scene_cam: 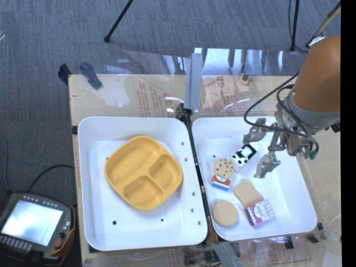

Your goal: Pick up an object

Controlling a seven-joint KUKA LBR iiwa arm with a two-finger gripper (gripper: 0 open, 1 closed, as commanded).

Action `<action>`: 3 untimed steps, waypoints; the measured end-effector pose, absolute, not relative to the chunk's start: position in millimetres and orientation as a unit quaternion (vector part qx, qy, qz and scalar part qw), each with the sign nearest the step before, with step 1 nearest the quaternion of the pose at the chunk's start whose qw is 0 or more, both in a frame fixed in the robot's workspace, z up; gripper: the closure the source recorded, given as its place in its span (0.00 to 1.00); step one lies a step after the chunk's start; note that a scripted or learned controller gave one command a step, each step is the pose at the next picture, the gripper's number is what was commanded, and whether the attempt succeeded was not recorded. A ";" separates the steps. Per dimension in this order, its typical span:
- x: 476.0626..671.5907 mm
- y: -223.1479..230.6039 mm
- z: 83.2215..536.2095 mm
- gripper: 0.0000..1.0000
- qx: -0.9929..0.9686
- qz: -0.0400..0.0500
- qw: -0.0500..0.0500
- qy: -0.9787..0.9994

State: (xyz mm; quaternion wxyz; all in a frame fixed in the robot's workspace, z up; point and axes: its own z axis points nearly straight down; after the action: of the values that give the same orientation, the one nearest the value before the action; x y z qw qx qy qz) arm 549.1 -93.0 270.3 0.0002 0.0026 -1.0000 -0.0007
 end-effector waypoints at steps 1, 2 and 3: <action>572.2 -83.6 116.8 0.00 0.051 -0.002 0.006 -0.999; 568.3 -85.6 98.3 0.00 0.003 -0.001 -0.014 -1.000; 571.6 -83.9 112.8 1.00 0.007 -0.001 -0.017 -1.000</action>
State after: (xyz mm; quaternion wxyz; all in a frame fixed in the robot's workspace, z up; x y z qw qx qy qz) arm 571.6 -83.9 112.8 -0.0168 0.0070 -0.9998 -0.0009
